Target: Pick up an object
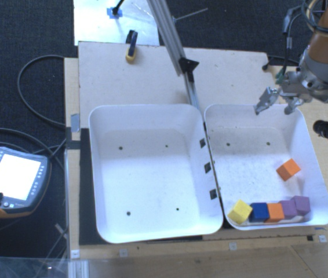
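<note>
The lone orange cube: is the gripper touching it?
Apart. The camera view shows the gripper over the bin's far rim, with bare white floor between it and the orange cube.

Jaws spread, empty, above right bin; blocks along near wall

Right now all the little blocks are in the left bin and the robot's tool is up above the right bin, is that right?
Not quite. In the camera view the little blocks are in the right bin, not the left bin: four sit in a row along its near edge, with a lone orange block a bit further back. The tool is indeed above the right bin, near its far edge.
</note>
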Robot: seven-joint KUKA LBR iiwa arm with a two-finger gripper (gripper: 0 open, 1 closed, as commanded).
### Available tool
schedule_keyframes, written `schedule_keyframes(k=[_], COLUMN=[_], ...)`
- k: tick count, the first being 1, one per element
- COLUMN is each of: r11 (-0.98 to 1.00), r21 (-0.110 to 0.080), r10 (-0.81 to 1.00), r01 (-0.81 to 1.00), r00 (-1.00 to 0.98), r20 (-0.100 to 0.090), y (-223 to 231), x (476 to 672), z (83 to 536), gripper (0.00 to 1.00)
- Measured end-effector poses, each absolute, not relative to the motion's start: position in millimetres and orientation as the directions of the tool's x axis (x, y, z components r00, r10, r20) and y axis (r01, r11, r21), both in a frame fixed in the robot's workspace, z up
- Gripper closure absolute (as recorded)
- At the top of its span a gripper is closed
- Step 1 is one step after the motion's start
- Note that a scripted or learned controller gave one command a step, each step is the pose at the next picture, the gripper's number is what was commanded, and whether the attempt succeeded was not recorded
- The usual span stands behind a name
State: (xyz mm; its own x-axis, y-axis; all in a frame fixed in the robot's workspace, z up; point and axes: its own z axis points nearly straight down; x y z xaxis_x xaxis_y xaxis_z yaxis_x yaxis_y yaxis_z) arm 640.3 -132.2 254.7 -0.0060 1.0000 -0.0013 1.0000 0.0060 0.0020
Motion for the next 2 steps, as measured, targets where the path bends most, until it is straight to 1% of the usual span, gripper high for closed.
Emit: schedule_keyframes(k=[1, 2], r11=[-0.002, 0.002], r21=[0.001, -0.018], r10=[1.0, 1.0], r01=[1.0, 1.0], r00=[0.002, -0.002], r20=[-0.004, 0.011], y=[-192, -213], x=[672.1, 689.6], z=[180, 98], gripper=[0.0, 0.0])
